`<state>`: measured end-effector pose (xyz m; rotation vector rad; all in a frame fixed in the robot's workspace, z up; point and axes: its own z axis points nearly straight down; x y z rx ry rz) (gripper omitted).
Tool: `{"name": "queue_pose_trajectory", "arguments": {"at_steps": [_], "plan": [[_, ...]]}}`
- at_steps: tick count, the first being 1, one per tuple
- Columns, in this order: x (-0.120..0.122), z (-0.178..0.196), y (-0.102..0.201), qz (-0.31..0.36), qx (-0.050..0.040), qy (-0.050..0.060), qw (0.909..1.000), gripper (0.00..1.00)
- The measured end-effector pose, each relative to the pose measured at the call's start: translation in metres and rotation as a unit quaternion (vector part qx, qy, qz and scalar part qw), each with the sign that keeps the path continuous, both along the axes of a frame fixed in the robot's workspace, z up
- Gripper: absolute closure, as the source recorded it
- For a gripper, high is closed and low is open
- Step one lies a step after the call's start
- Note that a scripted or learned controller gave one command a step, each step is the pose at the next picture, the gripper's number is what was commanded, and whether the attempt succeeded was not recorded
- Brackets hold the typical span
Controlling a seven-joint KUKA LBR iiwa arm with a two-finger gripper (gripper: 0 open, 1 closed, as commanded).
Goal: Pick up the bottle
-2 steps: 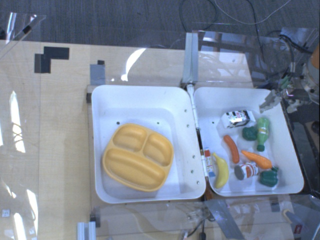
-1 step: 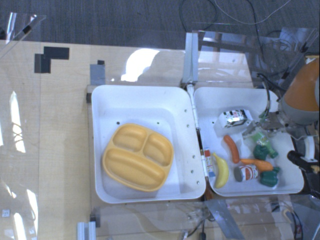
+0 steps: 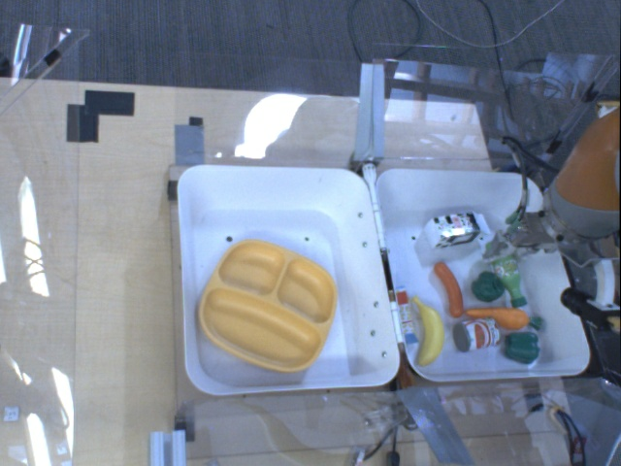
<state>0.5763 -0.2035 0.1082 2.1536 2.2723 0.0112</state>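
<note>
A: Big picture first: pale wood bench (image 3: 97, 260), two shallow white bins side by side. The left bin (image 3: 194, 260) carries only a yellow tray (image 3: 268, 304), smooth moulded plastic with three compartments, lying at a slant.

B: And the right bin (image 3: 408, 192) has all the clutter, so that looks like the picking side. The arm (image 3: 587, 178) comes in from the right, orange band showing, parked over the bin's far right portion.

A: End effector (image 3: 514, 241)?

B: It sits low by the green toys, but whether it is spread or closed, I cannot tell; nothing is visibly in its grasp.

A: So where is the bottle (image 3: 477, 336)?

B: Lying on its side near the front wall, small, rounded, with a red and white label. A carrot (image 3: 497, 315) rests just behind it, a banana (image 3: 428, 330) to its left, a green pepper (image 3: 522, 348) to its right.

A: Crowded neighbours. I'd judge a clean grasp tricky there.

B: A sausage (image 3: 448, 287) and a glossy packet (image 3: 456, 228) lie further back.
</note>
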Motion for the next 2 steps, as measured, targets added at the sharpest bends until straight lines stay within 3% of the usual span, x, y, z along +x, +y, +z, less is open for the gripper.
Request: {"name": "queue_pose_trajectory", "arguments": {"at_steps": [1, 2], "plan": [[0.043, 0.108, 0.025, -0.051, 0.0005, 0.003, 0.9987, 1.0], [0.066, 0.14, 0.053, -0.024, 0.0002, 0.003, 0.9997, 1.0]]}}
